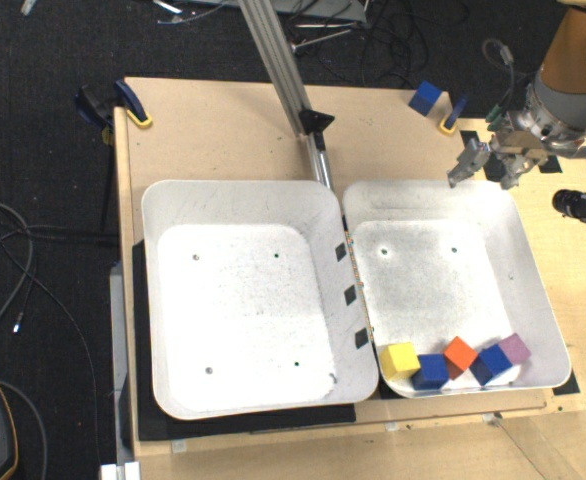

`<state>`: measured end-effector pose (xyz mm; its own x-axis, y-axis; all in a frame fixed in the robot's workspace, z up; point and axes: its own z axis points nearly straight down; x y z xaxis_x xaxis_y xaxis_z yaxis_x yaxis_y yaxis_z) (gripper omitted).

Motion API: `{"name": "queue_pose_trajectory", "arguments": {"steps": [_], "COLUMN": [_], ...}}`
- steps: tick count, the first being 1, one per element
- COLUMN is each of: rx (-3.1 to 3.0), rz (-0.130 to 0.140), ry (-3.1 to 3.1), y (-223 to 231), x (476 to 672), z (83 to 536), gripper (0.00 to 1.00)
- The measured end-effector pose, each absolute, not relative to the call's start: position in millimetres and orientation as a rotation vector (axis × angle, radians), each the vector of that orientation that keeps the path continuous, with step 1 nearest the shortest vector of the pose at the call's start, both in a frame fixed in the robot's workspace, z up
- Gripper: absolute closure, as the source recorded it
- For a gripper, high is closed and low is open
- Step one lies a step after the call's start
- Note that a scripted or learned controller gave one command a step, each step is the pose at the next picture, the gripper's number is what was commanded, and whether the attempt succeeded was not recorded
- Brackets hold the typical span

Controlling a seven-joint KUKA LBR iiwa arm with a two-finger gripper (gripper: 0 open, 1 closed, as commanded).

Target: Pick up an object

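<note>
While my arm [573,58] is reaching in from the right, the bench [223,138] is carrying two shallow white bins side by side. The left bin [173,218] is lying next to the right bin [513,238], and their inner rims are touching along the middle. A metal pole [278,53] is slanting down from the top toward the far end of that seam. My pincer [485,161] is hanging over the far right corner of the right bin, its two fingers standing apart with nothing between them. Five blocks are sitting in a row against the near wall of the right bin, well apart from my pincer: a yellow block [400,358], a blue block [432,370], an orange block [460,354], a second blue block [492,363] and a purple block [514,348], each touching or just beside its neighbour. A loose blue block [426,96] is resting on the bench beyond the right bin.
</note>
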<state>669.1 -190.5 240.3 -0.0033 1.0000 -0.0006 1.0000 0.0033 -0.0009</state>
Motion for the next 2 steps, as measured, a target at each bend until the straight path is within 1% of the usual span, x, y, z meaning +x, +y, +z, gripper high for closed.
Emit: {"name": "queue_pose_trajectory", "arguments": {"steps": [1, 2], "rx": [-2.211, -2.227], "rz": [0.007, -0.002], "ry": [-2.219, -2.221], "y": [-140.6, -157.6], "x": [624.2, 592.8], "z": [127.9, 194.3], "gripper": [0.00, 0.00]}}
